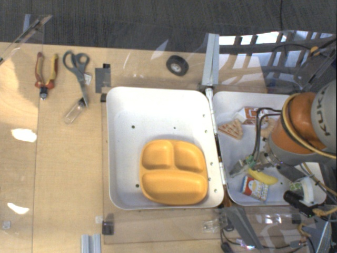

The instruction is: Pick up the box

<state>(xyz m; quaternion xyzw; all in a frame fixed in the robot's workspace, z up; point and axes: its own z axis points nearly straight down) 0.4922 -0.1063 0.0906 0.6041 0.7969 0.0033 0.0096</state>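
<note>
A small box with blue, red and white print lies near the front edge of the right bin. A yellow banana rests against its upper side. My gripper hangs low in the right bin, just above and left of the banana and a short way from the box. The grey arm with its orange band covers the right part of this bin. Another brown and white carton lies at the back of the bin, partly hidden by a cable.
A tan wedge-shaped item lies in the right bin's left part. A yellow divided tray sits in the left bin. Pliers, scissors and a tape roll lie on the bench behind.
</note>
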